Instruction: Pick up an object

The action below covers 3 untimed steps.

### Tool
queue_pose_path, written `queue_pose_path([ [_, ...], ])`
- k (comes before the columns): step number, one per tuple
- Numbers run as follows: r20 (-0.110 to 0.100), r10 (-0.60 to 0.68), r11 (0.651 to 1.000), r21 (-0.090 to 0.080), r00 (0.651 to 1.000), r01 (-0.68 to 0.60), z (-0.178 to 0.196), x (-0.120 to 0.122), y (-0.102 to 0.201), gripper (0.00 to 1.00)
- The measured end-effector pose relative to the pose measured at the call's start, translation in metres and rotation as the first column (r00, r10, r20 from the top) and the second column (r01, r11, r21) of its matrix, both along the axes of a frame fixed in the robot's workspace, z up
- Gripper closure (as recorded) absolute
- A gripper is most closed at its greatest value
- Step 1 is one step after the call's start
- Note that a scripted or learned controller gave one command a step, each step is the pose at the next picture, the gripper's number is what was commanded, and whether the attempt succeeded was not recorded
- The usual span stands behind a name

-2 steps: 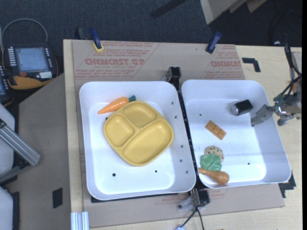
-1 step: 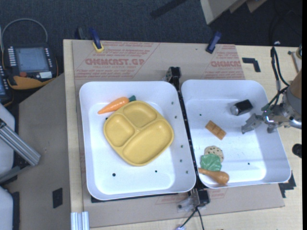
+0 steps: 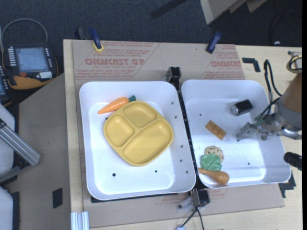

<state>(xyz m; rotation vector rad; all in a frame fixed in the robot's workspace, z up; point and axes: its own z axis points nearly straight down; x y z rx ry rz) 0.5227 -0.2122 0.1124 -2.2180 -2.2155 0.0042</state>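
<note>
We see our arm [image 3: 293, 102] beside the right bin [image 3: 225, 87]: a tan-orange rounded band above grey metal wrist parts, with black cables [image 3: 267, 80] looping along it.

A robotics lab, by the look of it: a teach pendant [image 3: 29, 63] at the frame's left edge, clamps [image 3: 97, 41] pinning cardboard [image 3: 144, 61] along the bench top, cables [image 3: 268, 80] at right.
</note>
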Motion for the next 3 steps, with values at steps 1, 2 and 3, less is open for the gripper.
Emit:
queue_pose_path([
  [1, 0.002, 0.001, 1.000, -0.001, 1.000, -0.001, -0.030, -0.001, 0.001, 0.00],
  [2, 0.007, 0.001, 1.000, -0.004, 1.000, -0.001, -0.017, 0.000, 0.000, 1.00],
  [3, 0.011, 0.002, 1.000, -0.006, 1.000, -0.002, 0.045, 0.002, -0.002, 1.00],
])
